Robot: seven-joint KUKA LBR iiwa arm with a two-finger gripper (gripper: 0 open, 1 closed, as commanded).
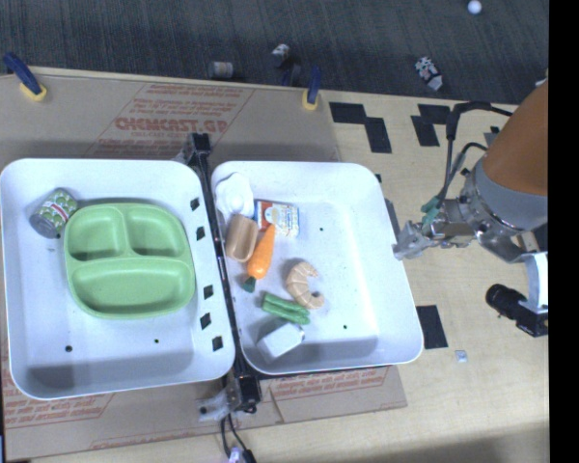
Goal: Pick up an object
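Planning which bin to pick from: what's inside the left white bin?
The left white bin holds a green three-compartment plastic tray and a small round can lying at the tray's upper-left corner. Whatever lies under the tray is covered.

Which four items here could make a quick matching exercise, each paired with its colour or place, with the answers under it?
Things:
1. divided plate
2. carrot
3. can
4. croissant

Descriptions:
A. orange, lying in the right bin
B. tan, curled, right of the carrot
C. green, taking up much of the left bin
D. at the left bin's upper left corner, beside the plate

Pairs: 1-C, 2-A, 3-D, 4-B
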